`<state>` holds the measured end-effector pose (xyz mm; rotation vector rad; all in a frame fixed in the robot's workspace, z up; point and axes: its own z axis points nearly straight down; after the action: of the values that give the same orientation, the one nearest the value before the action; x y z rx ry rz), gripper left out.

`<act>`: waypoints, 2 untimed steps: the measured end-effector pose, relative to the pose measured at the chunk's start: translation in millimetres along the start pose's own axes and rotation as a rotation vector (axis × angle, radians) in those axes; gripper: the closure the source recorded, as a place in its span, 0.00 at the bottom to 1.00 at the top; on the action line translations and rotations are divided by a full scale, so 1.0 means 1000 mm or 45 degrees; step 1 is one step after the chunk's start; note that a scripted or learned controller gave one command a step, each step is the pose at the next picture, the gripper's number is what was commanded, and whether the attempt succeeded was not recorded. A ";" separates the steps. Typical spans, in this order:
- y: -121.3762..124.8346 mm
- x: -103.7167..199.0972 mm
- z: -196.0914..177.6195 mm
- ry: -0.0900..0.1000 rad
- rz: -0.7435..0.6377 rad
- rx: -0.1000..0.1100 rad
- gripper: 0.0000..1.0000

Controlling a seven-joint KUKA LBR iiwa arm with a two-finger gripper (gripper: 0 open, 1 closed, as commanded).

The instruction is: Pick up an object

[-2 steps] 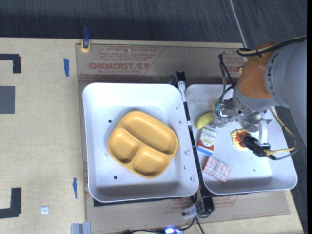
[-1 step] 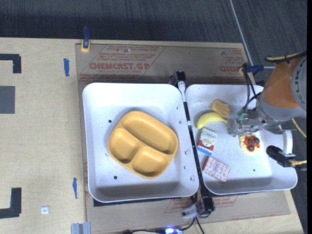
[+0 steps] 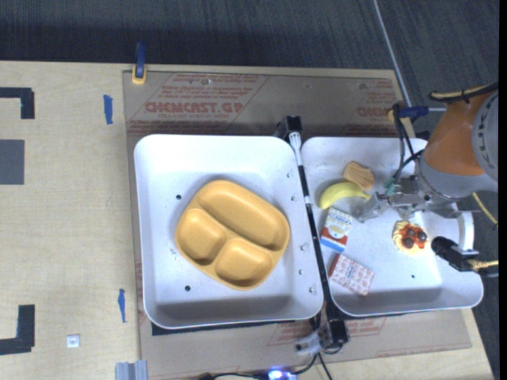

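Cables (image 3: 317,343) trail off the table (image 3: 63,236) at the near edge, just below the seam between the two bins. Arm (image 3: 459,145) enters from the right over the right bin (image 3: 444,291); the gripper (image 3: 379,204) sits low beside the banana (image 3: 341,192), apparently touching its right end, but whether it is open or closed cannot be told. Around it lie a tan block (image 3: 359,174), a small carton (image 3: 337,226), a red-patterned packet (image 3: 350,275) and an orange toy (image 3: 409,235). Left bin (image 3: 158,165) holds a yellow divided tray (image 3: 230,233). Arm's upper part is cut off at the frame edge.
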<state>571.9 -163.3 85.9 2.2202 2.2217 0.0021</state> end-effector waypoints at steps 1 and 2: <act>-0.050 0.052 -0.003 -0.020 0.009 -0.020 0.00; -0.087 0.071 -0.001 -0.002 0.001 -0.006 0.00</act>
<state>484.7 -92.6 86.4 2.2177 2.2177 0.0054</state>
